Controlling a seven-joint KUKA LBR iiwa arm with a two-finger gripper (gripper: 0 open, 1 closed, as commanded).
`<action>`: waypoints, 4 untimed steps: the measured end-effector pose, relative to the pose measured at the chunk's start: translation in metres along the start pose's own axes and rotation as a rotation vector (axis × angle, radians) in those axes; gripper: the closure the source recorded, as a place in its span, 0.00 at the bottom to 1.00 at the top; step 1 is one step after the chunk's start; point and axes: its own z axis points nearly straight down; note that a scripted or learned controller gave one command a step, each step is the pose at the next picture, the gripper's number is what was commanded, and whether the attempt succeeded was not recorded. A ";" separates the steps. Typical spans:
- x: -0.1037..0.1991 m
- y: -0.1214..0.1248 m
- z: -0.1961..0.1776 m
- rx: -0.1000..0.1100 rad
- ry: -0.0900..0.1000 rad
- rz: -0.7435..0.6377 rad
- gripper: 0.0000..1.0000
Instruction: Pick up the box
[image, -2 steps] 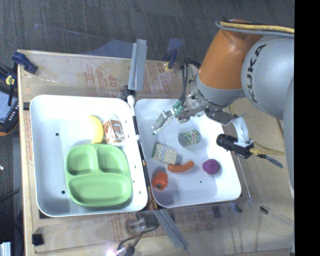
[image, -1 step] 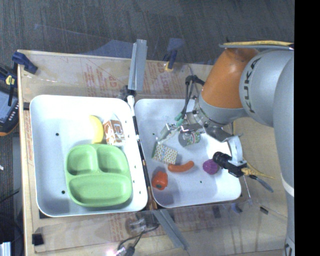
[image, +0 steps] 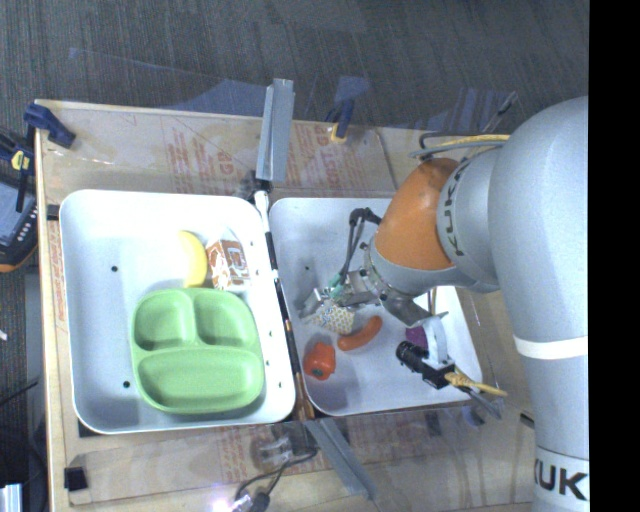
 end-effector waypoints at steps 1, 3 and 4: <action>0.000 0.001 -0.011 0.000 -0.001 -0.005 1.00; 0.077 0.028 -0.121 0.005 0.003 -0.020 0.00; 0.037 0.016 -0.047 -0.008 -0.003 -0.083 0.00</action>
